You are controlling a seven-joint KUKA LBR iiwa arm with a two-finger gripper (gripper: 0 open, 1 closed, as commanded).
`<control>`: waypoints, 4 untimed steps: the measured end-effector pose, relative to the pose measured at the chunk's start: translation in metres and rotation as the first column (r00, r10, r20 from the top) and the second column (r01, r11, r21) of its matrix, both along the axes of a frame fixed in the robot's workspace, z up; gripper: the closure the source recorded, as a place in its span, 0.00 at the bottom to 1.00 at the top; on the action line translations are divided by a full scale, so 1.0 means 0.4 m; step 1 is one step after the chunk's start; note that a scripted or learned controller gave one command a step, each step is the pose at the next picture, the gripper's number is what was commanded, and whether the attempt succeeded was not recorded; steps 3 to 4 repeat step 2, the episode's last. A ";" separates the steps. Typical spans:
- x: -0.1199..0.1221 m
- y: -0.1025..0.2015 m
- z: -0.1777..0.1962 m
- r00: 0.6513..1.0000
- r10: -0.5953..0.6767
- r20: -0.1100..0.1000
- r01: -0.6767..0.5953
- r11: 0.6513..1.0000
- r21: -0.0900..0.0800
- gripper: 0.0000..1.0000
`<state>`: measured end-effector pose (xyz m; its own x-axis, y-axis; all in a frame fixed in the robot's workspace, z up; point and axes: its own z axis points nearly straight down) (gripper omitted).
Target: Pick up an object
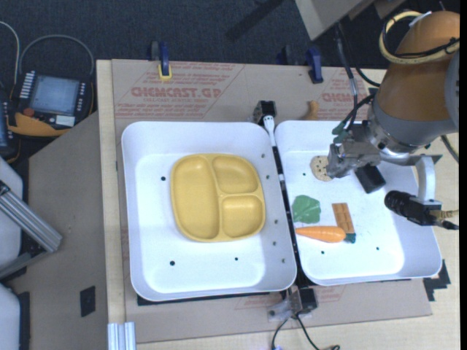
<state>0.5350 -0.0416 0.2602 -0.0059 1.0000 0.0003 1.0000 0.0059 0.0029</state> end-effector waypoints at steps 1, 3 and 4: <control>0.033 0.112 -0.040 1.000 -0.001 -0.005 0.001 1.000 0.001 1.00; 0.065 0.238 -0.028 1.000 0.000 0.000 0.000 1.000 0.001 1.00; 0.065 0.238 -0.028 1.000 0.000 0.000 0.000 1.000 0.001 1.00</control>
